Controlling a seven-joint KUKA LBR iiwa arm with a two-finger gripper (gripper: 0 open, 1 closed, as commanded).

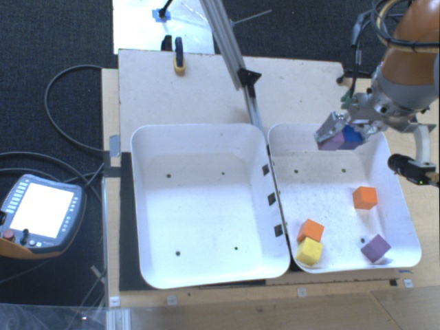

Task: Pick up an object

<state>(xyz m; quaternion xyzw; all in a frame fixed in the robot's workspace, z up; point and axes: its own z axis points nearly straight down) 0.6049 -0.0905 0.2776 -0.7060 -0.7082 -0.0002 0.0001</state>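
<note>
Blocks are lying in the right bin (405, 215), w/ two more up at the tool (338, 137). Overhead slanted view of a counter (206, 88) carrying two shallow white bins side by side. Left bin (148, 184) is sitting beside the right one, rims touching along the middle.

In the right bin: an orange block (365, 198) is resting near the right wall, well apart from the rest. Lower down, a second orange block (311, 229) is touching a yellow block (309, 251), the yellow one just below it, both near the bin's left wall. A purple block (375, 248) is sitting in the lower right corner.

Arm (412, 47), grey w/ orange band, is reaching in from the right, w/ the tool hanging over the far edge of the right bin. A purple block (333, 141) and a blue block (351, 138) are sitting right at the tool, side by side and touching. Can't tell whether the tool is apart, together or clamped on either block; that spot is too small and crowded.

Left of the counter, a pendant (38, 213) w/ a bright screen is lying on dark floor, its cable (62, 115) looping behind it. A blue-yellow clamp (179, 55) is standing at the counter's far edge.
</note>
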